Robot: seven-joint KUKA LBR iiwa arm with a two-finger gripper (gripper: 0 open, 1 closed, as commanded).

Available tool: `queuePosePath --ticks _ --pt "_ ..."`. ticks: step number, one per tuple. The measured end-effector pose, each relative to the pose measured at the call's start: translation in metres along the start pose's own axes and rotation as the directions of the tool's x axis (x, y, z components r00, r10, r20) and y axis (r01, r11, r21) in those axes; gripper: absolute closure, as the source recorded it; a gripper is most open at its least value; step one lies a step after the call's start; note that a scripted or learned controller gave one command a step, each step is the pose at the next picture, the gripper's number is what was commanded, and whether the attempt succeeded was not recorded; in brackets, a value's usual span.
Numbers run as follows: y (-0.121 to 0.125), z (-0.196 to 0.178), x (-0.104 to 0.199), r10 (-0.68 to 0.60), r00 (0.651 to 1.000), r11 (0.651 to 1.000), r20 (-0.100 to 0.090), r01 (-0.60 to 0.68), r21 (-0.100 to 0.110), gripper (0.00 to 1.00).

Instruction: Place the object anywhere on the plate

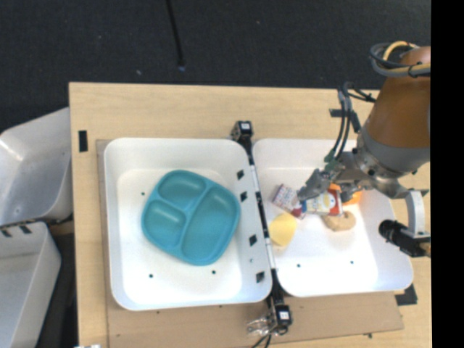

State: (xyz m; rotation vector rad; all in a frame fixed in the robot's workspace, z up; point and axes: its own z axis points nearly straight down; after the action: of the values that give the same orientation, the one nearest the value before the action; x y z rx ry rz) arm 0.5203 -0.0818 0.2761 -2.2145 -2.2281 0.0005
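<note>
Beside gripper (319, 185): small packet (284, 195).

You are looking at a robotics lab test cell. A pale wood bench (181, 107) stands on dark carpet (109, 27), carrying two shallow white bins (116, 267) clamped side by side. A grey-and-orange industrial arm (399, 114) with exposed cabling (344, 122) reaches in from the right. A black cable (172, 20) trails across the floor. White plastic tubs (32, 172) sit at the left edge.
</note>
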Motion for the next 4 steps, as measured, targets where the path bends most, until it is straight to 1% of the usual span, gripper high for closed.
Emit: queuePosePath --ticks 1,2,3,4 --pt "0.011 0.020 0.048 0.000 1.000 1.000 -0.001 0.000 0.002 1.00" --pt "0.030 0.026 0.096 0.000 1.000 1.000 0.000 0.000 -0.001 1.00" --pt "0.029 0.024 0.154 -0.002 1.000 1.000 -0.001 0.002 -0.001 1.00" --pt "0.027 0.045 0.183 0.002 1.000 1.000 0.001 -0.002 0.002 1.00"
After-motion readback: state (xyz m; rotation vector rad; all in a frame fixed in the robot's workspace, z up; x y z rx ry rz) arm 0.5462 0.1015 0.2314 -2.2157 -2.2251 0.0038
